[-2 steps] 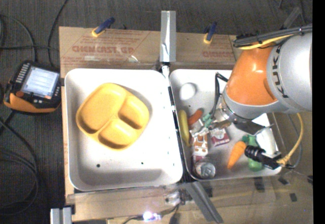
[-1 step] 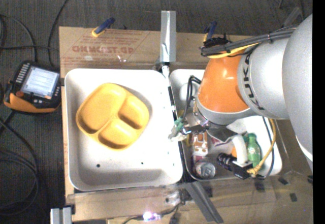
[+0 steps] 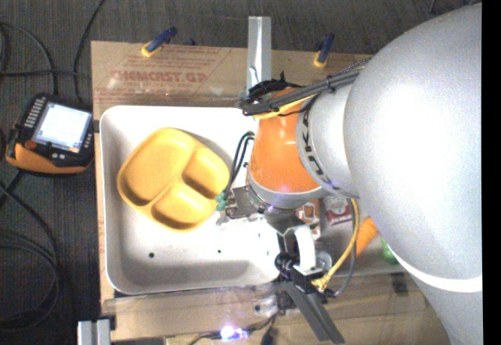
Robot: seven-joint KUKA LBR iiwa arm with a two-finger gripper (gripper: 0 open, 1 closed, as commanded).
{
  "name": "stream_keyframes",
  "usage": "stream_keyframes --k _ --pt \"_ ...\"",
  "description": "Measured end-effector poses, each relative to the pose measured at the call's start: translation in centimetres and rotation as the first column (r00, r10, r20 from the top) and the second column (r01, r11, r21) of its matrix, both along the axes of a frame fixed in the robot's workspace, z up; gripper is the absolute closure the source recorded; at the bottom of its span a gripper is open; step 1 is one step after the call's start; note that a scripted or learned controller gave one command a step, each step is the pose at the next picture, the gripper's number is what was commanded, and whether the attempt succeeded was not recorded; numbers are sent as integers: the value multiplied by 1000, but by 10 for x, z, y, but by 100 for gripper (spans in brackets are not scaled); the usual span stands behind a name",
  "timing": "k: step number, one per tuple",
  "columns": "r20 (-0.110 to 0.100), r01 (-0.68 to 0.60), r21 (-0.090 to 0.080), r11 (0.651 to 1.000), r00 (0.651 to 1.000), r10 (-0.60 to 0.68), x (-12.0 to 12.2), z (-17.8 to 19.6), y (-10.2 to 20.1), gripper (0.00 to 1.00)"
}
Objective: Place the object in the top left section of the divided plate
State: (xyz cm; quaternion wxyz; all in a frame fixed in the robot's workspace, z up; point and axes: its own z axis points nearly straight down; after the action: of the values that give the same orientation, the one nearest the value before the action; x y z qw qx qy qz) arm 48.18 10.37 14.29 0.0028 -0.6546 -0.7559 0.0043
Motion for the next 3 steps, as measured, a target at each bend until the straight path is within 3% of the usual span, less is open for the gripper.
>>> stream_keyframes --k 1,2,3 --pt "4 33 -4 999 999 -33 2 72 67 100" --pt "4 -42 -3 999 999 42 2 77 46 100" --pt "4 -42 -3 999 999 42 2 77 47 0"
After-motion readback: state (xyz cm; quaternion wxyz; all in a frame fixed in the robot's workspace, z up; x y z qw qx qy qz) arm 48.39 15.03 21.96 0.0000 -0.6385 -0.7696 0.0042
